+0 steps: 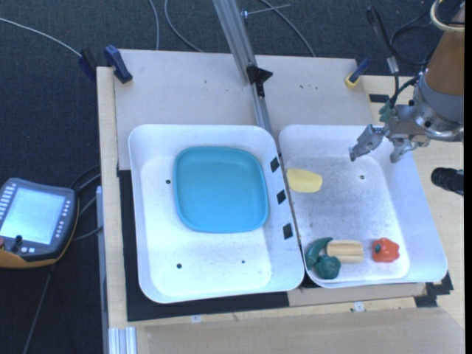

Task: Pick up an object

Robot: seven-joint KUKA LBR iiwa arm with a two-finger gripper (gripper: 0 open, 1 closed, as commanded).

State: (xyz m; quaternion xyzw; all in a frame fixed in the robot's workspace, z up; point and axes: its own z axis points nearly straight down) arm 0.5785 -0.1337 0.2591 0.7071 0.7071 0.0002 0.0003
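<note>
In the right bin [413, 220] four small things are lying, any of them a candidate for picking; the yellow piece [304, 181] is sitting near the bin's left wall, toward its far half, alone on the speckled floor; the other three are lining up along the near edge: a dark green vegetable [322, 257] at the left, a tan block [345, 251] touching it just to the right, and a red pepper-like piece [384, 250] just beside the block's other end. The gripper [383, 144] is hovering over the bin's far right corner, its two fingers [362, 145] spreading apart with open space between them and nothing showing between the tips; the yellow piece is lying to the left of the jaws and somewhat nearer the camera, apart from them; the three near-edge things are lying well apart from the jaws, along the opposite rim. The arm [450, 65], with its orange band, is reaching in from the right.

Across the divider, the left bin [147, 198] is holding a light blue plate [220, 188] lying flat on its floor; both bins are resting on a pale bench [184, 87]; a metal rail [234, 28] is slanting down between the bins; a handheld pendant [33, 220] is lying on the dark carpet at the left, with cables looping beyond the bench.
</note>
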